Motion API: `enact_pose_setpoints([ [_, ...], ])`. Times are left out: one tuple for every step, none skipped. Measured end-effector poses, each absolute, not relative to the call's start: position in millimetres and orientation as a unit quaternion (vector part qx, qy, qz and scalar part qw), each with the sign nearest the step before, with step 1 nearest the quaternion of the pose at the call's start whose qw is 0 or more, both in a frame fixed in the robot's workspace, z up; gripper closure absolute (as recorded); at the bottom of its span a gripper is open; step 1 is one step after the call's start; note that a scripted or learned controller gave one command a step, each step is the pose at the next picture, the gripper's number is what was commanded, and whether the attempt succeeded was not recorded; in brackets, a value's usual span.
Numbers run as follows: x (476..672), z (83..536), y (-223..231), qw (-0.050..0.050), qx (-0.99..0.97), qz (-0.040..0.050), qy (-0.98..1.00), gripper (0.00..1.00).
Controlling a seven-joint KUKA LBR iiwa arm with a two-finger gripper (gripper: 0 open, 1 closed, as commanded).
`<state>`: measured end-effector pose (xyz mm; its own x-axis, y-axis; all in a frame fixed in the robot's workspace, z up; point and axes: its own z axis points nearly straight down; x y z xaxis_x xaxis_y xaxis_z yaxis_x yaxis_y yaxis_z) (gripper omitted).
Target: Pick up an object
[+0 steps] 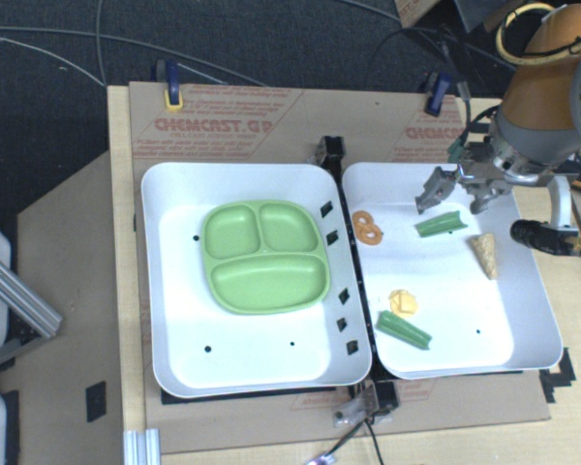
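white plastic fills most of what i look down on: two shallow bins side by side on the table (223, 114), which is covered with a brown protective sheet printed in red. the left bin (174, 337) holds a green divided plate (265, 257) lying flat near its middle. the right bin (523, 327) holds the loose pieces. my end effector (457, 190) hovers over the upper part of this bin with its two fingers (432, 193) spread apart and nothing between them. just below the fingertips lies a short green piece (440, 225), tilted slightly and close to my end effector, though i cannot tell whether anything touches it. to its left, near the wall between the bins, sits a small orange pretzel-shaped piece (367, 228). to the right of the green piece lies a tan wedge (485, 254), pointing downward. lower in the bin a small yellow lump (403, 303) rests just above a second, longer green piece (404, 330) that lies at a slant, the two touching or almost so. my grey arm with its orange band (552, 66) comes in from the right.
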<state>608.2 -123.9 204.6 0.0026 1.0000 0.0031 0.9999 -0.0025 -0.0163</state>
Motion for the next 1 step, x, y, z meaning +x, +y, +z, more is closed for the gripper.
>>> enact_pose_setpoints([
  [611.1, 213.3, -123.6, 0.001, -0.707, 0.0001, -0.707, 0.00],
])
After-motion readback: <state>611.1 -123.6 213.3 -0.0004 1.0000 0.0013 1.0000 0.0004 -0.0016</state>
